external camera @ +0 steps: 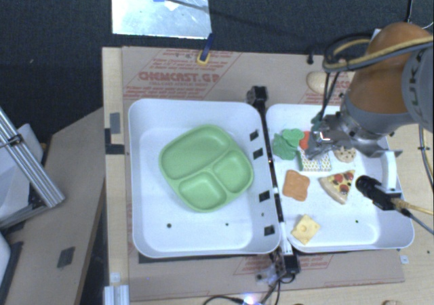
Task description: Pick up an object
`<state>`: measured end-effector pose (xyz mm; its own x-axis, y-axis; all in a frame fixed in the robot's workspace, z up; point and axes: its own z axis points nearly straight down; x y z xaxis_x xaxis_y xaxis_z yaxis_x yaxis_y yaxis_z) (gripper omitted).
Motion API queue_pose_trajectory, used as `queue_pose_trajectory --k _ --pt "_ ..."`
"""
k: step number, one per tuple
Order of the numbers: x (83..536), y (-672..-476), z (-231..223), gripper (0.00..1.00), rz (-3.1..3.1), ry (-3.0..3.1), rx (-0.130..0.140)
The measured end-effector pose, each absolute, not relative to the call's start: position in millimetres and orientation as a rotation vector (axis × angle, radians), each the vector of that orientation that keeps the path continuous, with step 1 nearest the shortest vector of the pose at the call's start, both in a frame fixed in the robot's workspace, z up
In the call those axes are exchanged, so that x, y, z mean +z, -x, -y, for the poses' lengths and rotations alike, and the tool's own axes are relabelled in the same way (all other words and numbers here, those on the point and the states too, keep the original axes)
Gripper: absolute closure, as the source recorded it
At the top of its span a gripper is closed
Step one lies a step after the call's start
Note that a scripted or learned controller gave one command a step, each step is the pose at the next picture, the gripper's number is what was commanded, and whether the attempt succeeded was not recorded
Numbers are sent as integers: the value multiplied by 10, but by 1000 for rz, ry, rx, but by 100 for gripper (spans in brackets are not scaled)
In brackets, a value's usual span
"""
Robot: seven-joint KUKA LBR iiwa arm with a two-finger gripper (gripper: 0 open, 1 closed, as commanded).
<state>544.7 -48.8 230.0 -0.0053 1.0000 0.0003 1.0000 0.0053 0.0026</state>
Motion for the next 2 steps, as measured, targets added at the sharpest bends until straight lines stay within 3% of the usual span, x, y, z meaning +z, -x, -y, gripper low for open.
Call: queue_pose_trajectory --k 1,2 --pt "2244 -5391 681 100 -2220 -2221 0" --pt "2267 -5415 455 100 -2228 -2213 3"
